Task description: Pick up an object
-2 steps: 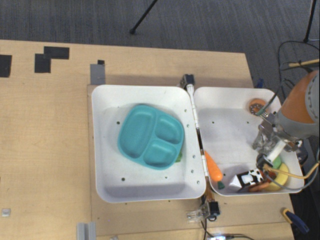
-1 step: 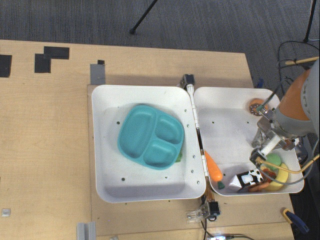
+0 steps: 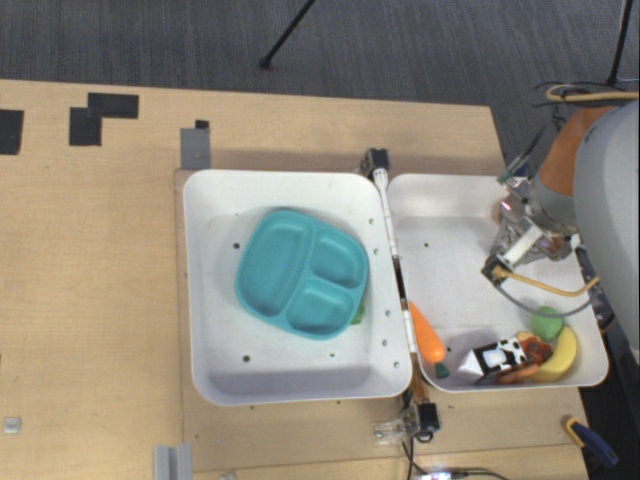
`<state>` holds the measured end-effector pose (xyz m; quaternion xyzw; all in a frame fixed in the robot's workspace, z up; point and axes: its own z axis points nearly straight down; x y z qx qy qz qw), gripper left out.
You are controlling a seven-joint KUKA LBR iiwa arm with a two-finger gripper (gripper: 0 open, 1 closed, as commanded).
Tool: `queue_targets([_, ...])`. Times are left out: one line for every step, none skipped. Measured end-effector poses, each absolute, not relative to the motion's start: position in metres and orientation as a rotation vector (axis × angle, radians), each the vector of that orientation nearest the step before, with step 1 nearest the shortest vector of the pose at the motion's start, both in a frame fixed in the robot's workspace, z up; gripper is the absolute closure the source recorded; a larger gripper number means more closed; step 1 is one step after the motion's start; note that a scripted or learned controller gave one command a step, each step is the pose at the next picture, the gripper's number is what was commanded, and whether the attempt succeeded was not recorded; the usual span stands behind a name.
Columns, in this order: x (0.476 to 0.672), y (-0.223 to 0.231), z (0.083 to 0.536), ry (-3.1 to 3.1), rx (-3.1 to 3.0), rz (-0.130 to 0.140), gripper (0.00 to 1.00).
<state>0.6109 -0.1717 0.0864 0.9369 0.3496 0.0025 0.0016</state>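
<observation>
The right bin (image 3: 450, 218) holds a cluster of things along its near edge. An orange carrot (image 3: 428, 336) lies by the near left wall. A black-and-white object (image 3: 497, 356), a reddish-brown piece (image 3: 530, 352), a yellow banana (image 3: 563, 356) and a green object (image 3: 546, 323) crowd the near right corner. My gripper (image 3: 512, 211) hangs over the far right part of this bin, well back from the cluster, with nothing seen in it.
The left bin (image 3: 215, 348) bears a teal divided plate (image 3: 303, 271) at its middle, with a bit of green (image 3: 357, 316) peeking from under its right edge. A ridge (image 3: 392, 258) separates the two bins. The arm's grey body (image 3: 610, 198) covers the right bin's right side.
</observation>
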Motion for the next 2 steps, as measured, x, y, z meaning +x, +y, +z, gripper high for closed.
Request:
queue_targets([0.567, -0.179, 0.095, 0.325, 3.127, -0.002, 0.00])
queue_targets([0.621, -0.195, 0.145, 0.393, 3.117, 0.002, 0.00])
